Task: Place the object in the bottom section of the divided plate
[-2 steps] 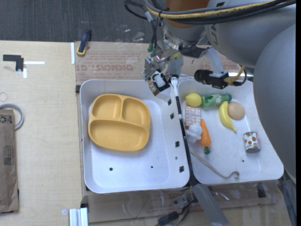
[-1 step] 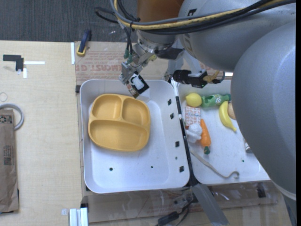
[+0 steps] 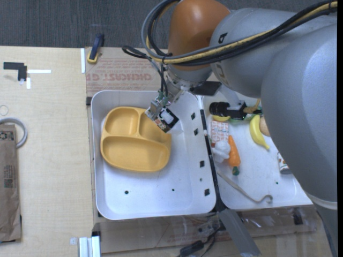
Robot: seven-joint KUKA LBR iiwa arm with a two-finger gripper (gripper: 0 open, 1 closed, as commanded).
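The fingers point(image 3: 163, 114) hang over the upper right edge of the yellow divided plate point(image 3: 135, 139), which lies in the left white bin point(image 3: 144, 199) on the worktop point(image 3: 43, 143). Whether they are apart or together I cannot tell: the tip is a small dark-and-white blur from this slant, and nothing can be made out for certain between them. So it is not clear that the object has been picked up at all.

Well away from the fingers, in the right bin point(image 3: 268, 186), lie a banana point(image 3: 258, 133), a carrot point(image 3: 234, 151) and a small white packet point(image 3: 220, 135); any of these could be the thing to move.

The plate's large section, the one nearest the lower edge of the view, sits just below and to the left of the fingers and looks bare, as do the two small upper sections. By that showing, the placing is not done. If something is held, what is left is a short move toward that large section and a release; if not, the pick-up itself is still to do.
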